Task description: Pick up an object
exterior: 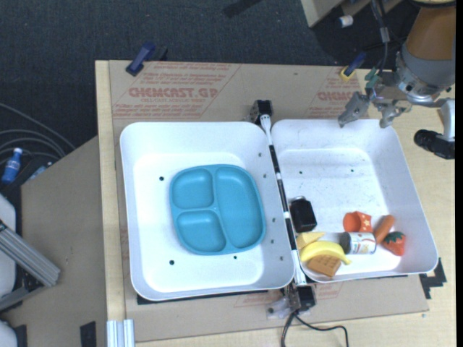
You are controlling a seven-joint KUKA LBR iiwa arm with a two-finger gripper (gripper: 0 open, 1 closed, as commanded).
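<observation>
Gripper (369,111) hangs above far rim of right bin (340,150), fingers apart, nothing btwn them. Toy food sits at bin's near edge, well apart from gripper: banana (323,252), small can (359,243), carrot (384,226), black block (302,212). Left bin (145,150) beside it holds blue divided plate (215,209).

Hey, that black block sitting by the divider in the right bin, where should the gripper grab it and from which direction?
Probably take the black block across its shorter sides, coming straight down. It lies flat, apart from the banana, but its left edge sits near the bin wall, so fingers fit best above and below it.
</observation>
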